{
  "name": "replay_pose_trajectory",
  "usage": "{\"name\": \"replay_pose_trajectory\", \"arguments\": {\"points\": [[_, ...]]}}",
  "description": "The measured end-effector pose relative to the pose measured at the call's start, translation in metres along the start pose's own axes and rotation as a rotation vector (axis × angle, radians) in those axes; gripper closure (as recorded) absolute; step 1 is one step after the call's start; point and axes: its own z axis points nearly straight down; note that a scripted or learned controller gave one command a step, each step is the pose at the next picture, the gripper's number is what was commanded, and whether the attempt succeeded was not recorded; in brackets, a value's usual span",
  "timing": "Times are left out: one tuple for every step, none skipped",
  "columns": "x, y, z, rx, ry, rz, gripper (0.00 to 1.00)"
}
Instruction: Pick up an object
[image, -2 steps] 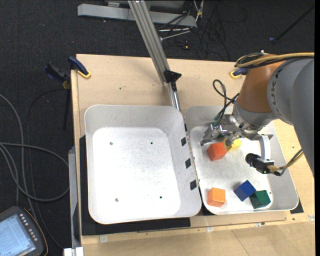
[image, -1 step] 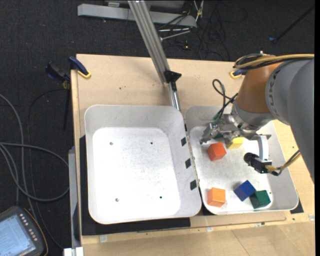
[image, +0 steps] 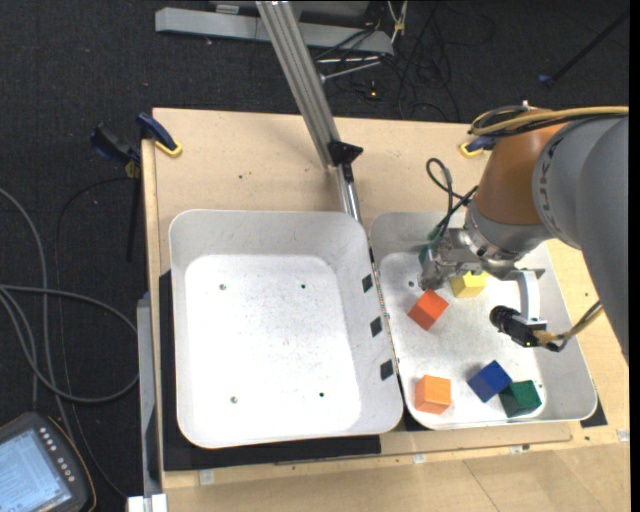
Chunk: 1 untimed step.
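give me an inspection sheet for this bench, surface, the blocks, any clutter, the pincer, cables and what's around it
Surface: wooden bench bearing a left bin and a right bin, side by side.
Job's things: all in the right bin: upper orange block, yellow block, lower orange block, blue block, green block touching the blue one.
Clutter: black specks on the left bin's floor.
Grippers: pincer low in the right bin, beside the yellow and upper orange blocks; finger state hidden.
Cables: black loop by the wrist; loose cables on the floor.
Surroundings: dark carpet, metal pole, clamps at bench corners, screen at lower left.
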Motion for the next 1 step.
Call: {"name": "replay_pose_trajectory", "arguments": {"points": [[0.0021,0.0119,-0.0525,-0.004,0.0,-0.004,1.0]]}}
